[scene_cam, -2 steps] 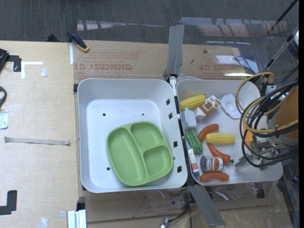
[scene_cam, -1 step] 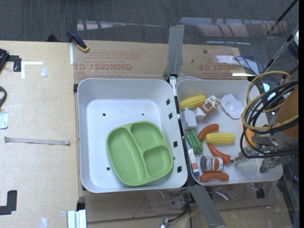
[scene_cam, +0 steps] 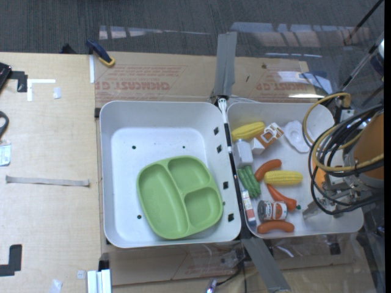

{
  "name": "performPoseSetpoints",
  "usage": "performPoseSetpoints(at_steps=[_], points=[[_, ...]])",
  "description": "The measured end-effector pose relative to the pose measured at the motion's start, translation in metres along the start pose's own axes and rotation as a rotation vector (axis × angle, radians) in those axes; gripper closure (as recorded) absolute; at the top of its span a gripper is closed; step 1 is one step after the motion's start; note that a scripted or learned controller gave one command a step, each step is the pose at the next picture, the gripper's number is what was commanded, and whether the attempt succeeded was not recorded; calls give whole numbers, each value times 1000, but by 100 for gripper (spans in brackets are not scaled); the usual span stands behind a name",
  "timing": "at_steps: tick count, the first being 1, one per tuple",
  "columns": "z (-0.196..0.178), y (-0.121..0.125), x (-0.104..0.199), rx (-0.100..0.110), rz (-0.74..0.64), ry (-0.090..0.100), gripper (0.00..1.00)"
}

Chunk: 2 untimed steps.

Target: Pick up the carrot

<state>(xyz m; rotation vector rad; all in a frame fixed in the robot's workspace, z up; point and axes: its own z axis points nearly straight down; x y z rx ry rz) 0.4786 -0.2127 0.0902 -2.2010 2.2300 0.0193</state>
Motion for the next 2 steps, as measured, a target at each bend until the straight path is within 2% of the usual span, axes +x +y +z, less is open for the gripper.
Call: performPoseSetpoints(at_steps=[1,2], points=[[-1,-2,3,7,228,5,0],[0,0,0,0,14,1,0]])
